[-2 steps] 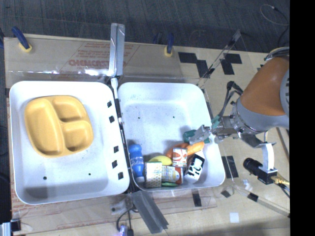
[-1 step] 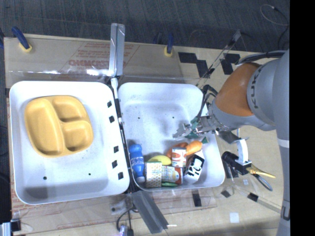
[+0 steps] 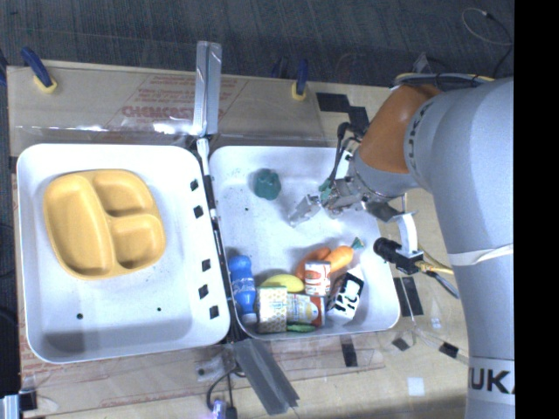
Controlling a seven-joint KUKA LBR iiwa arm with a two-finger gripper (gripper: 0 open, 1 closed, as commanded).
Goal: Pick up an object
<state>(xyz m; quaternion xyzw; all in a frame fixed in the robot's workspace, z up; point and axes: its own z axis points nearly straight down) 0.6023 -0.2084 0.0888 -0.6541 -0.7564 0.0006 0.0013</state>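
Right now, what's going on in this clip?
A grey KUKA arm reaches in from the right over the right bin, its gripper low above bare floor with nothing between its jaws. A teal object sits just left of it; a pile of small items crowds the near edge. The left bin holds a yellow divided tray.

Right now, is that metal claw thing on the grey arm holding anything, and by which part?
Nothing is held. The tool hangs above bare floor of the right white bin, apart from the teal round object.
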